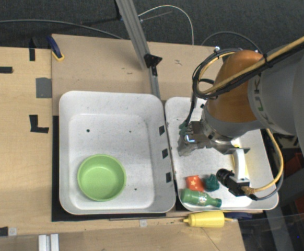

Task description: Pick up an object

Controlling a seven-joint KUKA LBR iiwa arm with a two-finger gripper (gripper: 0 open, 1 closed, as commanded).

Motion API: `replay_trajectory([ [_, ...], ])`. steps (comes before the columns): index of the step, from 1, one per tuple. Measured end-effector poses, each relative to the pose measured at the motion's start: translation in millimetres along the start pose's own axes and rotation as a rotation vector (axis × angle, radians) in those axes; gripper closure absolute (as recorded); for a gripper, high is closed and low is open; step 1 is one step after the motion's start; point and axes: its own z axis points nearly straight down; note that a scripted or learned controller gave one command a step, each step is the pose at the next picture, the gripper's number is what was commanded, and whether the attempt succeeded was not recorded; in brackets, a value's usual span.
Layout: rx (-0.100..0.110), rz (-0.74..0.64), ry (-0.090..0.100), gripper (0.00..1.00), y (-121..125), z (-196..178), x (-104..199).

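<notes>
Now my claw (187, 146) hovers over the right bin (175, 109); whether it is spread, I cannot tell.
Orange toy (194, 182) lies just below the claw, so I should descend straight.

Lab: taped bench (16, 140), bins (115, 106), robot arm (256, 93)

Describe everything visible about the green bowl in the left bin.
The green bowl is round, light lime green, with a smooth matte, plastic-looking surface. It sits upright, open side up, with nothing visible inside. It rests on the floor of the left white bin, in the corner nearest the camera on the left, close to the walls. Nothing else touches it.
</notes>
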Motion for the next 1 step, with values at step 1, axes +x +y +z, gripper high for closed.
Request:
replay_trajectory([
  [1, -0.002, -0.002, 0.001, 1.0, -4.8, -10.2, 55.6],
])
